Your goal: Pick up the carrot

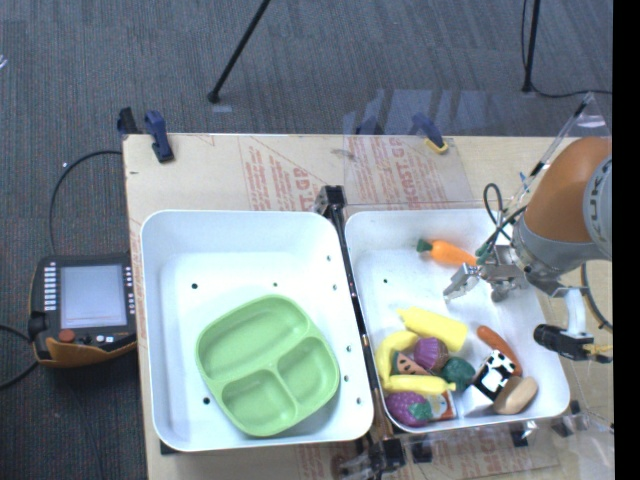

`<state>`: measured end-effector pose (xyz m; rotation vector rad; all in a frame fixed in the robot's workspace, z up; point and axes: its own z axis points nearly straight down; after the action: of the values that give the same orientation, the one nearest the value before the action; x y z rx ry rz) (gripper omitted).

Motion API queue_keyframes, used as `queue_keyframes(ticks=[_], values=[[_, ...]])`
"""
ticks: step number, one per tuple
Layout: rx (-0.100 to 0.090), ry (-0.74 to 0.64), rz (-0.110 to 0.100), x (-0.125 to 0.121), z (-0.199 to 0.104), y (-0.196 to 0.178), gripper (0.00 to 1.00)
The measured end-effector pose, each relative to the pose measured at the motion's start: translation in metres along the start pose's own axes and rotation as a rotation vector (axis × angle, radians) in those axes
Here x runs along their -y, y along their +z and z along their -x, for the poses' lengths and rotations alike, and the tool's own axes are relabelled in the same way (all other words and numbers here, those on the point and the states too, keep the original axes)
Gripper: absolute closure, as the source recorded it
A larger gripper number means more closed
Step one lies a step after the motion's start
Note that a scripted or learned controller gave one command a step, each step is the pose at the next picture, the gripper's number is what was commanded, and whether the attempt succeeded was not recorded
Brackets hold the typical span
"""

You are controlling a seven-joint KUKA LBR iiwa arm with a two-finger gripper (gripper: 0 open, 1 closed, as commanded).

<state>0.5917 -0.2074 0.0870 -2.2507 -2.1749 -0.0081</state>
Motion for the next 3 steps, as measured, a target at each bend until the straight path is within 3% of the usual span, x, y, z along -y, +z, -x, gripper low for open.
queue_keyframes(ticks=[1, 2, 3], values=[[0.009, 0.028, 0.005, -0.0460, -0.0080, -0.0009, 0.00], [0.007, 0.295, 0.003, -0.0525, -0.0132, -0.0004, 0.00], [0.007, 0.290, 0.001, -0.0527, -0.0139, -0.0103, 1.00]])
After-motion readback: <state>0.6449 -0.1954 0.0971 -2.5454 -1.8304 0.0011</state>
